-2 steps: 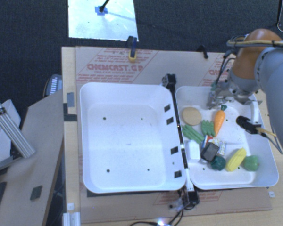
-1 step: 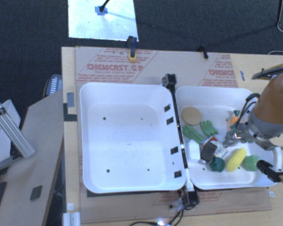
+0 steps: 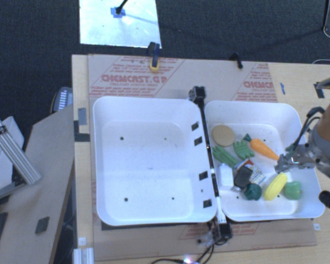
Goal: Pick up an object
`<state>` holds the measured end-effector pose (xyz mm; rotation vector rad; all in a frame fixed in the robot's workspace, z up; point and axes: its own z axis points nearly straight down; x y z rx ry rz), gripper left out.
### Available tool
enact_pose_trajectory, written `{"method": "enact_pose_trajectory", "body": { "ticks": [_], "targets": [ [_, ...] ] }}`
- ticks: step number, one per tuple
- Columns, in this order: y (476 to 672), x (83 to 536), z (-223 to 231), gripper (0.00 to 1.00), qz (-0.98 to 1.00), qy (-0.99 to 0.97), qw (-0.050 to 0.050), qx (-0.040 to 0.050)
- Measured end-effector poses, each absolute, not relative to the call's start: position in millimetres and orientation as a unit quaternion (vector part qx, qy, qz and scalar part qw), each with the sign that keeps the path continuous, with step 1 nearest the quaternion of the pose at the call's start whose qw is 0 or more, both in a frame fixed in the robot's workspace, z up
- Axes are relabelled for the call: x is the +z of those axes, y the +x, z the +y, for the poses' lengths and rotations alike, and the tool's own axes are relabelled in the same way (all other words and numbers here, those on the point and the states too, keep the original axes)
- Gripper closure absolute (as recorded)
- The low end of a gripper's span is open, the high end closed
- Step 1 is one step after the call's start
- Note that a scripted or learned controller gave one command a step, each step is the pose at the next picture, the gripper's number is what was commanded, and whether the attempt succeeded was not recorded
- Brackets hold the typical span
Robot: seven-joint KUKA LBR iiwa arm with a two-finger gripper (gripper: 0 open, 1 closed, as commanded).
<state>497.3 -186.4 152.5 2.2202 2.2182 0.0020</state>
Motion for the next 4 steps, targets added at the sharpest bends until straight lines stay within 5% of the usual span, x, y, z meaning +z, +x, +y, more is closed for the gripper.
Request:
{"method": "enact_pose_trajectory", "body": {
  "ticks": [1, 3, 4],
  "targets": [
    [486.1, 108.1, -186.1, 1.0, 0.707, 0.707, -0.001, -0.0001],
    [489.1, 130.8, -186.5, 1.0, 0.707, 0.707, 0.003, 0.002],
    [488.3, 85.7, -149.9, 1.0, 0.708, 0.706, 0.005, 0.0008]
  ]
}}
